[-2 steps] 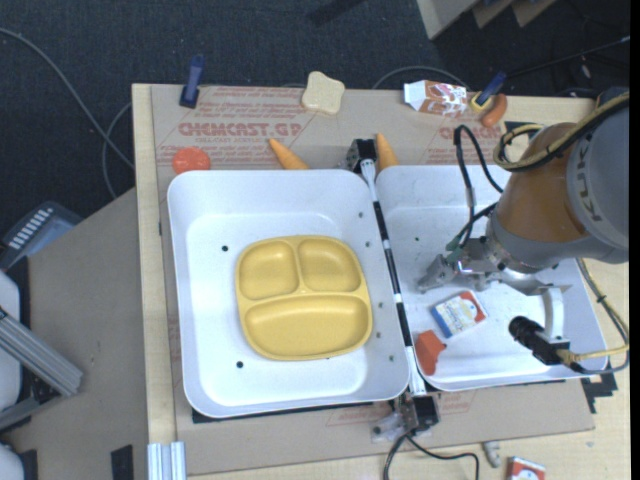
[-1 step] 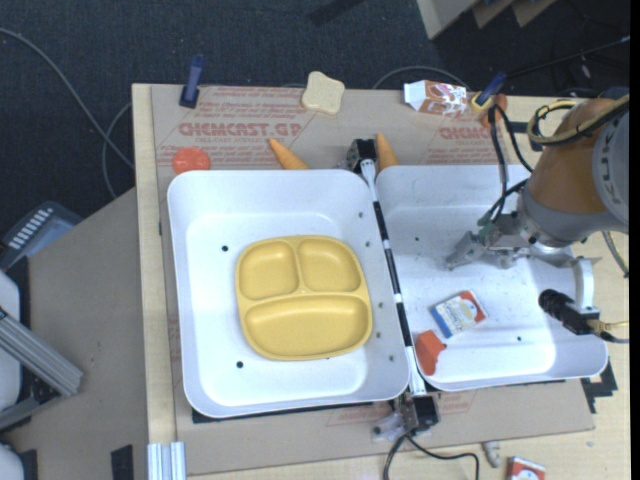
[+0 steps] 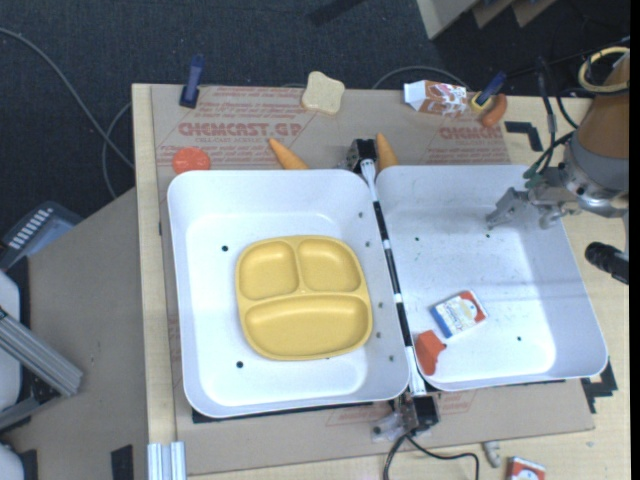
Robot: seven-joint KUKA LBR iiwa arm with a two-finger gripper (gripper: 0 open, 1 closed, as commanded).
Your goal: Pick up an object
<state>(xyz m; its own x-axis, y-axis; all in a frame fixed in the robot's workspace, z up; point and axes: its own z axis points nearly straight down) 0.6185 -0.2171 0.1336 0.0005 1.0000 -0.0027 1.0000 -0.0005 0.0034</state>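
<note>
So from my one overhead cam: the arm (image 3: 600, 138) comes in from the right, orange band up top, and the gripper (image 3: 512, 208) is hanging over the upper right part of the right bin (image 3: 560, 358). I can make out two thin fingers (image 3: 499, 212) splayed apart with nothing between them, so it's released, not holding anything. The only real candidates in that bin are down near the front: a small carton (image 3: 459, 314), white with blue and orange print, lying flat and tilted, and just beside it, toward the bin's front left corner, a little orange piece (image 3: 428, 352) up against the wall. Both are well apart from the gripper. The left bin (image 3: 200, 268) has a yellow tray (image 3: 301, 297) with three compartments sitting roughly in the middle, nothing in the compartments that I can see. Outside the bins, on the cardboard (image 3: 240, 123) behind them, there's a slice of toy bread (image 3: 323, 92), a carrot-looking thing (image 3: 287, 155) right at the left bin's back edge, an orange disc (image 3: 190, 158) near its back left corner, a blue clip (image 3: 191, 80), and another small carton (image 3: 436, 96) behind the right bin.
</note>
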